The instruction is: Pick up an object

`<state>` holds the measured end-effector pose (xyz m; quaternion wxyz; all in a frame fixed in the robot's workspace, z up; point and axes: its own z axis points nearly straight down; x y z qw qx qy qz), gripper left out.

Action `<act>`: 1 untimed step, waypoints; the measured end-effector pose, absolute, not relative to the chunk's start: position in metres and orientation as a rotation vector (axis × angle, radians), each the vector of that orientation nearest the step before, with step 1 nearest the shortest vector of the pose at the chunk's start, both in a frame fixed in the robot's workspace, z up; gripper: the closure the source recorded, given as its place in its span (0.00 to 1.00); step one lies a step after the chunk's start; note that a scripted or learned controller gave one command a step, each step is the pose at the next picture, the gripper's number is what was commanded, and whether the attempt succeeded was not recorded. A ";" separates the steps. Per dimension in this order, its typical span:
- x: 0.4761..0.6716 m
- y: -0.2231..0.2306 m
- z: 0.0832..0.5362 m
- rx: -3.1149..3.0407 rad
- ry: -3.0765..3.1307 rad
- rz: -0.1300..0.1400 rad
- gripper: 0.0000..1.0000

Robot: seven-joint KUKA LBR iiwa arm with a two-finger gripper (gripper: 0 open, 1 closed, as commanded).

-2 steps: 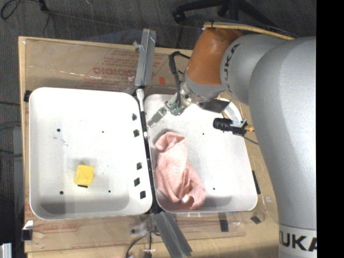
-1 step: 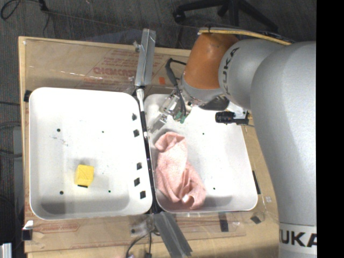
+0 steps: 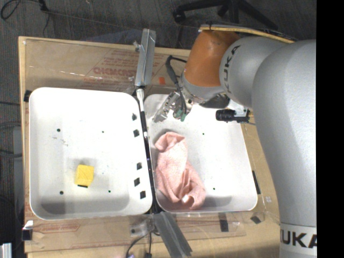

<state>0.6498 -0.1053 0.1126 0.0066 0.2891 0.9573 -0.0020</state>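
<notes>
A crumpled pink cloth point(image 3: 176, 171) lies along the left side of the right bin point(image 3: 231, 160), reaching down to its front edge. A small yellow block point(image 3: 85, 175) rests in the left bin point(image 3: 80, 117), toward its front. My gripper point(image 3: 171, 109) hangs over the back left corner of the right bin, just above the top end of the cloth and apart from it. I see nothing between its fingers.
A metal divider rail point(image 3: 144, 79) runs between the two bins, with black clips along its lower part. The grey arm point(image 3: 279, 117) and its orange band point(image 3: 207, 58) cover the right side of the right bin.
</notes>
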 end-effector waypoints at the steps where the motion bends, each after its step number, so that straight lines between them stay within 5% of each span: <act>1: 0.608 -0.137 0.092 0.421 3.114 0.000 1.00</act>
